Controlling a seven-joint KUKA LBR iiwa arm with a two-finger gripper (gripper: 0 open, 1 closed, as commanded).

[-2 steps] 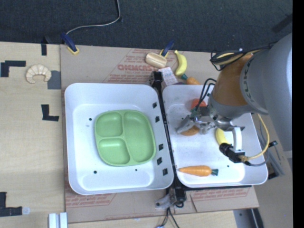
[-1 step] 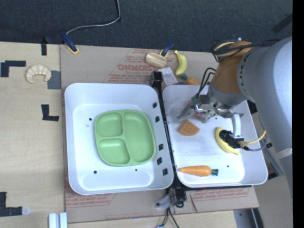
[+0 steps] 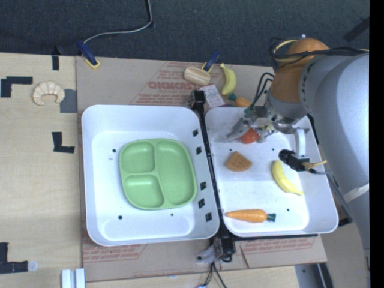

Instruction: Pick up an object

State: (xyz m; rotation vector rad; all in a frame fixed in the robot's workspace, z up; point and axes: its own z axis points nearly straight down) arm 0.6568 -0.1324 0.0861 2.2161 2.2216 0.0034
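My gripper (image 3: pixel 249 132) is low in the back part of the right bin (image 3: pixel 318 221), open, with its fingers spread to either side of a small red tomato-like piece (image 3: pixel 250 138). The piece rests on the bin floor and partly shows under the wrist. An orange-brown wedge (image 3: pixel 238 162) lies just in front of it. Toward the bin's right side is a yellow banana (image 3: pixel 285 178). A carrot (image 3: pixel 246 216) lies near the front wall.
The left bin (image 3: pixel 99 161) holds a green divided plate (image 3: pixel 158 174). Behind the bins, on the cardboard, are a bread roll (image 3: pixel 197 75), a second banana (image 3: pixel 228 80) and a small box (image 3: pixel 211 95). A croissant (image 3: pixel 48 92) sits far left.
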